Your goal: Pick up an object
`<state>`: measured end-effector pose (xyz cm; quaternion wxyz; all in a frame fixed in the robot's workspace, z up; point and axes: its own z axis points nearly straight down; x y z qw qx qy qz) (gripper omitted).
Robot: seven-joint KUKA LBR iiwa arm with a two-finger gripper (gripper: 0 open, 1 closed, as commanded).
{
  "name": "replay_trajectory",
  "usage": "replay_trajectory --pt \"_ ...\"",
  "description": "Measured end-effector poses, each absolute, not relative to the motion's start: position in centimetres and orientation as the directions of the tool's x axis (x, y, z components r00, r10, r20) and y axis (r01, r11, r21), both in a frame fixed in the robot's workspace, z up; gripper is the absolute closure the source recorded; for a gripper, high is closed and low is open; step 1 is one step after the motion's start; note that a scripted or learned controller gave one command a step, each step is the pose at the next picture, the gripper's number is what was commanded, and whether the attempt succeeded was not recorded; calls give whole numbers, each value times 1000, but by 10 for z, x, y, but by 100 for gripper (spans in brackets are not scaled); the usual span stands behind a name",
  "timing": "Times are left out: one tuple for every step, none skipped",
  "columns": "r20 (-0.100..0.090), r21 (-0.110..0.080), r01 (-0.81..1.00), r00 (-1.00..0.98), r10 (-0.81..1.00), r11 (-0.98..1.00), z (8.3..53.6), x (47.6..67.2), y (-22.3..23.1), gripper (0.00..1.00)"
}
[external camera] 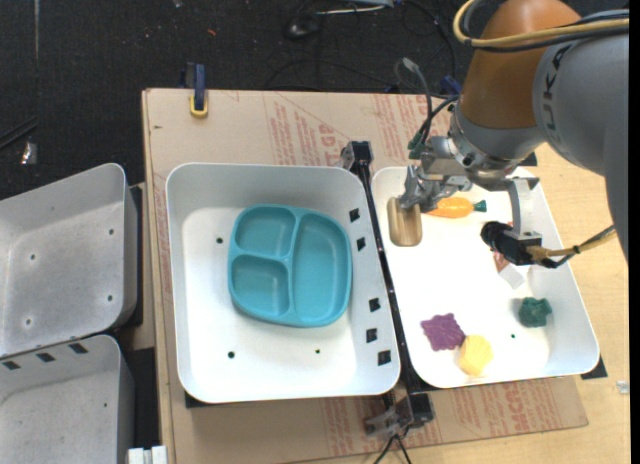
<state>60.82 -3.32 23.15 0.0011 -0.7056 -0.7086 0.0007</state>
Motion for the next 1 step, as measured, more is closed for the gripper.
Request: replay_trajectory --pt "0 -4 1000 -5 1000 5 230 582 6 100"
